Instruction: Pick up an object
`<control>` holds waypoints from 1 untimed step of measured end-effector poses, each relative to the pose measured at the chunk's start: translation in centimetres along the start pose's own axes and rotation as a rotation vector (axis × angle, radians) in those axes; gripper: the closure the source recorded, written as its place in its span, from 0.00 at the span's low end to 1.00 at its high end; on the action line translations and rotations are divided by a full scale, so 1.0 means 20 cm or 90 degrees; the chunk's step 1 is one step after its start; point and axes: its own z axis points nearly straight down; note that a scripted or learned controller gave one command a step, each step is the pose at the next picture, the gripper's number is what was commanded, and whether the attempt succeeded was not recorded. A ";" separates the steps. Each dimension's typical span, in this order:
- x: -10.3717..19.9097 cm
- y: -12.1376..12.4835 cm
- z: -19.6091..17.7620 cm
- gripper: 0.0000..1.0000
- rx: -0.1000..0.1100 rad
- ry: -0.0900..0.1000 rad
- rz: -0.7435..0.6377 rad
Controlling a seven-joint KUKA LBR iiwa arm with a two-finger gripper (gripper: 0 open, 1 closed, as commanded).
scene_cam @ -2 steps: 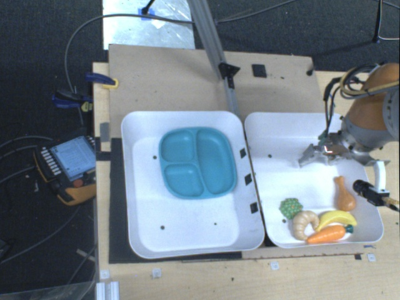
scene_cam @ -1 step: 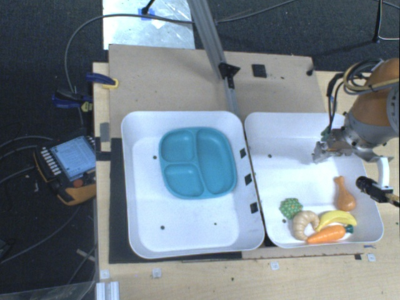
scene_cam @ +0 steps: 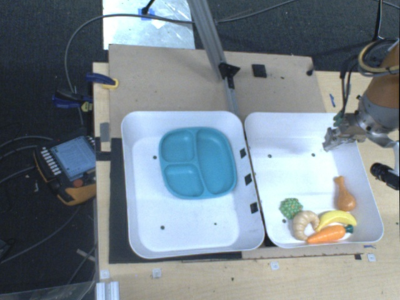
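approach step: gripper [scene_cam: 335, 137] over right white bin's [scene_cam: 294, 167] upper edge, nothing held, jaw state unclear. next: descend toward orange plastic drumstick [scene_cam: 344, 195], perhaps nearest.

Five toy foods lie close together in the near right corner of the right bin [scene_cam: 300, 167]. A green broccoli [scene_cam: 290, 207] sits just beside a tan croissant [scene_cam: 304, 222], and a yellow banana [scene_cam: 338, 218] curves over an orange carrot [scene_cam: 325, 234] lying on its side. A brown chicken leg [scene_cam: 344, 195] rests a little apart, just behind the banana.
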 end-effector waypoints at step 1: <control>0.00 0.01 -0.19 1.00 0.002 0.001 0.000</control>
